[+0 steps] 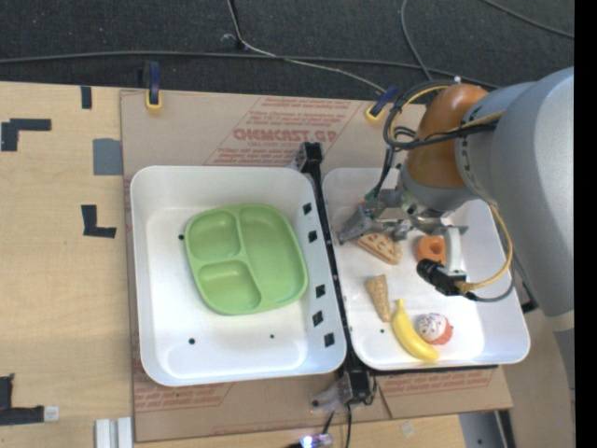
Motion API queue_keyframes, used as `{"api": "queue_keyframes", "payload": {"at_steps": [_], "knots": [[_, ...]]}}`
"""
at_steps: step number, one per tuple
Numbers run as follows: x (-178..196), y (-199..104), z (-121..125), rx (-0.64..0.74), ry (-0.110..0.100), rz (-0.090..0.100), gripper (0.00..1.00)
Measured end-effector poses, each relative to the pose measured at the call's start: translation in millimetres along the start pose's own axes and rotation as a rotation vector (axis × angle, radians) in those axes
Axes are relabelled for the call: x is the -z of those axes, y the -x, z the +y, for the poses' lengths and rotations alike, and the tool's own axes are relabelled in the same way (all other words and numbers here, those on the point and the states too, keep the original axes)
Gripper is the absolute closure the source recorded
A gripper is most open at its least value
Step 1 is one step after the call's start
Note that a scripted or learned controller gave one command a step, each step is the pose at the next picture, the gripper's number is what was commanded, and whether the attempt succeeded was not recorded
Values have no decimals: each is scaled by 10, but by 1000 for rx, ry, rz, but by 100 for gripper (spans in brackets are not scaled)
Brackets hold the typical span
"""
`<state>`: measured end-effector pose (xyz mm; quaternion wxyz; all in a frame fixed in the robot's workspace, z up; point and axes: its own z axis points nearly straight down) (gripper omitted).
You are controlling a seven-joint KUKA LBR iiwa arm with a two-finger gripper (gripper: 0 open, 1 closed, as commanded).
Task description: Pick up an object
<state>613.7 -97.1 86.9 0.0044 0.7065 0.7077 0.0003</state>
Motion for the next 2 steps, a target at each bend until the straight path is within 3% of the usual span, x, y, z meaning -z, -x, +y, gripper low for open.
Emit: {"api": "queue_keyframes", "payload": {"at_steps": [1,2], "knots": [[163,21,34,-1,13,-5,100],[652,113,50,-1,-4,5,100]]}}
